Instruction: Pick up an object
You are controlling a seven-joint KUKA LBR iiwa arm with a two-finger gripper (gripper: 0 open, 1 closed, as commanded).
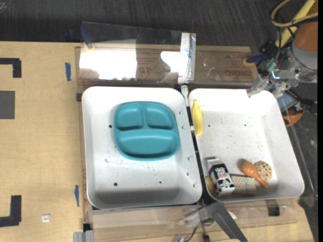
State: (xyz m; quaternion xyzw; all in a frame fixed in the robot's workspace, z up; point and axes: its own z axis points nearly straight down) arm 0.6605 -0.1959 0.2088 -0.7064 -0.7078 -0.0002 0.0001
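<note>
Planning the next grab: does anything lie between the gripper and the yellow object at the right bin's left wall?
Nothing visible does. The gripper sits at the right bin's far right corner, and bare bin floor runs from there to the yellow object.

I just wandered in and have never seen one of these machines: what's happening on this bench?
A robot arm is set to pick an object from two white bins. Its end effector hovers over the right bin's far corner, holding nothing visible. That bin has a yellow banana, a small box and an orange-handled brush. The left bin holds a teal divided plate.
</note>
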